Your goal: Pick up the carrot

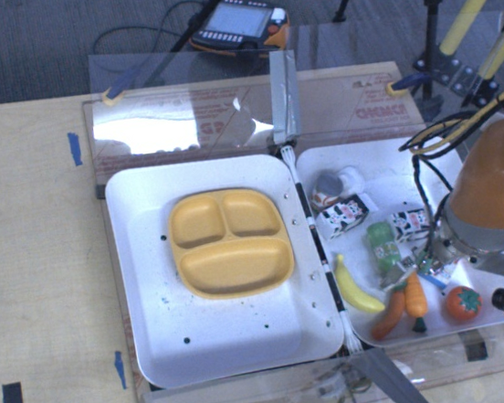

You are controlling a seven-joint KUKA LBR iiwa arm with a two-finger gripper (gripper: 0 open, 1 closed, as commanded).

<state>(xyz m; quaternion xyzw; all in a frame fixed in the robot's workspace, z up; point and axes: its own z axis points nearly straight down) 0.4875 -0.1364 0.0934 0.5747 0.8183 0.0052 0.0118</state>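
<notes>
The carrot (414,295) is a short orange piece with a dark stem end. It lies in the right bin (371,157) near the front wall, pointing front to back. The arm comes in from the right, its orange band (497,177) above the wrist. My gripper (431,261) hangs low over the bin just behind and to the right of the carrot's upper end, very close to it. The wrist hides how the gripper meets the carrot.
Close to the carrot lie a red-orange sausage-shaped piece (389,315), a yellow banana (355,291) and a tomato (462,304). A green item (383,241), cow-patterned cartons (343,214) and a grey cup (328,184) sit further back. The left bin (143,284) holds a yellow divided plate (231,242).
</notes>
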